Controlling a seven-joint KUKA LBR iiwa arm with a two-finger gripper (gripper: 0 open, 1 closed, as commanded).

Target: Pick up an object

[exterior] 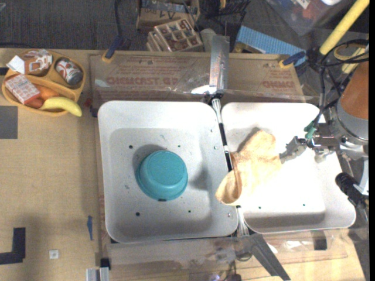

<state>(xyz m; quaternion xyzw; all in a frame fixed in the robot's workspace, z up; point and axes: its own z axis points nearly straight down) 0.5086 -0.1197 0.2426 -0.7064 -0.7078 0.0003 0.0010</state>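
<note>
A floppy tan object (253, 163), like a cloth or flat bread, lies in the right bin (304, 209). Its lower left end curls up against the divider between the bins. A teal bowl (163, 174) sits upside down in the middle of the left bin (117, 127). My gripper (291, 151) reaches in from the right, low over the right bin, with its tip at the tan object's right edge. Whether it grips the object is not visible from this angle.
The arm's wrist and cables (337, 139) hang over the right bin's right side. A yellow tray of toy food with a banana (41, 86) stands at the back left of the bench. Cardboard (158, 78) lines the back edge behind the bins.
</note>
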